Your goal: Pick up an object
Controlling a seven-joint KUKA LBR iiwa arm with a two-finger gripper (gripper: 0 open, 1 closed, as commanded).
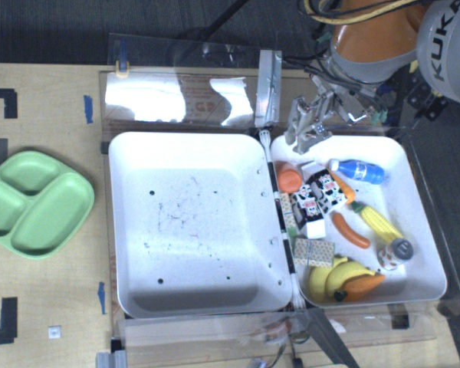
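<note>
Grey metal fingers of my gripper (310,129) hang over the right bin's (423,205) back-left corner, seemingly spread and holding nothing, though glare blurs them. Just below lie an orange ball (290,179) and blue bottle (358,172).

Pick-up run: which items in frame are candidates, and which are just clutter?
In play: gripper; right bin holding blue bottle, corn cob, bananas, carrot, sausage.
Lying about: left bin, green divided plate.
</note>
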